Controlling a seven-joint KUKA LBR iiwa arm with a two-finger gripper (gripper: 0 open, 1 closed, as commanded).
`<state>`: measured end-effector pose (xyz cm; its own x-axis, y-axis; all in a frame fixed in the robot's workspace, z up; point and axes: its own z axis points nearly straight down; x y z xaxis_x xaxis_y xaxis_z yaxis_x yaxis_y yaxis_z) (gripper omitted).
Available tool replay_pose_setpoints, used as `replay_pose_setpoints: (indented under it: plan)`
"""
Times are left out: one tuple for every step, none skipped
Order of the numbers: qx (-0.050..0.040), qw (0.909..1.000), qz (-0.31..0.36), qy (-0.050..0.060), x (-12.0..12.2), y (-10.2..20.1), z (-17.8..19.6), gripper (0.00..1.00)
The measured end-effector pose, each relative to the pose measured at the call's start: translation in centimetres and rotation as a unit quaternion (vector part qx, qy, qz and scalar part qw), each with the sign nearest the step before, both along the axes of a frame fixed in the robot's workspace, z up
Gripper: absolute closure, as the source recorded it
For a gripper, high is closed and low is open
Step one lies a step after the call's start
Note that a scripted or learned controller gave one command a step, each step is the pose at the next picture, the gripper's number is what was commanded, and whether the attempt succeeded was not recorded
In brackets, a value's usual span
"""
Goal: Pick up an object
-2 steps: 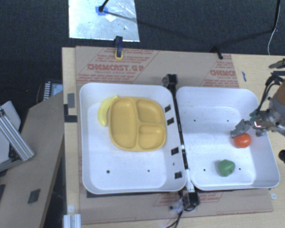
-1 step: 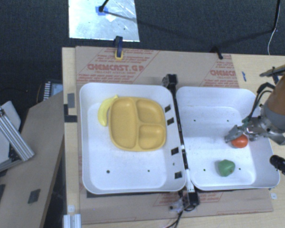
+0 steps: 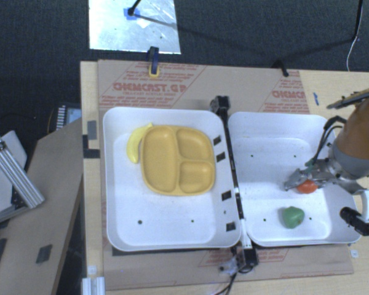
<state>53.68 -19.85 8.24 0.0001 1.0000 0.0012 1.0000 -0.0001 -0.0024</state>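
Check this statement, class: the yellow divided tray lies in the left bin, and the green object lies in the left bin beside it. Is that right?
Not quite. The yellow divided tray does lie in the left bin, but the green object lies in the right bin, near its front edge, close to a red-orange object at the gripper. The camera view shows this.

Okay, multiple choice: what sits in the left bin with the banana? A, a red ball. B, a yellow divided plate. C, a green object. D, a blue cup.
B: the yellow divided plate lies in the left bin, with the banana at its left edge.
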Motion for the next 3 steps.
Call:
replay_pose_setpoints:
  plan:
    - [-0.0016,1.0000,0.000,-0.003,0.2,-0.1,1.3,1.00]
    - [-0.0022,1.0000,0.002,-0.005,0.6,-0.5,7.7,1.00]
    - [-0.0023,1.0000,0.002,-0.006,0.7,-0.7,14.2,1.00]
